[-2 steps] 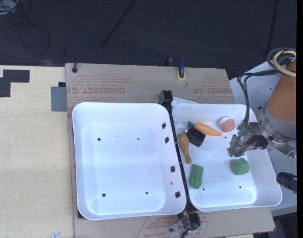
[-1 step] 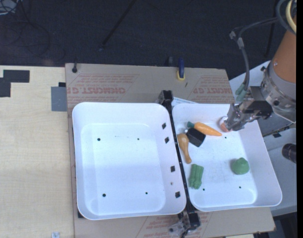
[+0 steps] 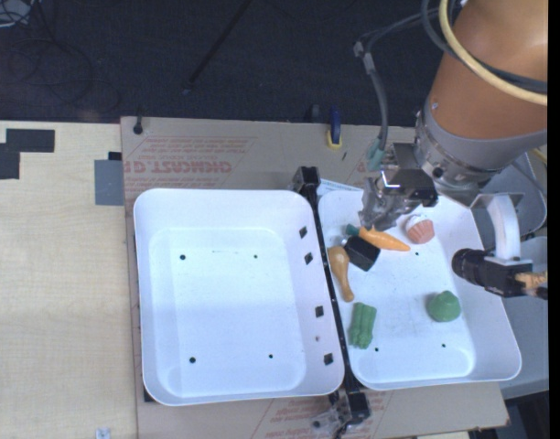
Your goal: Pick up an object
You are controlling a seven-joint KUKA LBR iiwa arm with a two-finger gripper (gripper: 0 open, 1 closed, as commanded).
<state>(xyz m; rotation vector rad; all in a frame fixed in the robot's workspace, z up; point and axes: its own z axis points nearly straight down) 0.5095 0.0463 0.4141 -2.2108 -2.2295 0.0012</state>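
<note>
White bins (image 3: 152,245), two; green objects (image 3: 443,306), two.

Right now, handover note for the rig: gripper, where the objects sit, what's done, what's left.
Gripper: low in the right bin, at its back, just above the orange carrot; finger state unreadable, no object seen between them.
Right bin objects: carrot and black block touching, tan piece by the divider, green block near the front, green ball, pink piece.
Done: nothing lifted.
Left: grasp and raise one object.
</note>
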